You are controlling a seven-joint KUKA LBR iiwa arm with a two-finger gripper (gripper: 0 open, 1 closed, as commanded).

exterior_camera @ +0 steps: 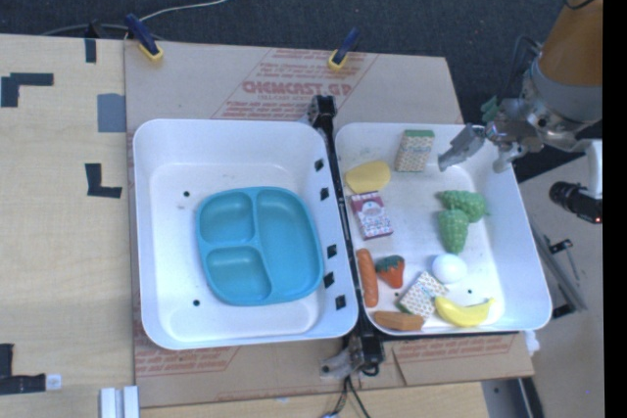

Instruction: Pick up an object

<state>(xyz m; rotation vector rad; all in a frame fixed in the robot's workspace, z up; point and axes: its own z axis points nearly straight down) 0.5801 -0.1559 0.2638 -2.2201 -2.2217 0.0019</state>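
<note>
Bins sit side by side before you: the left bin (157, 152) holds a blue divided tray (260, 245), and the right bin (519, 259) holds the small items. Your gripper (480, 152) hovers over that bin's far right corner, fingers spread with nothing between them. Green broccoli (458, 218) lies just near of it, a white egg (450, 267) and yellow banana (462, 311) nearer still.
</note>
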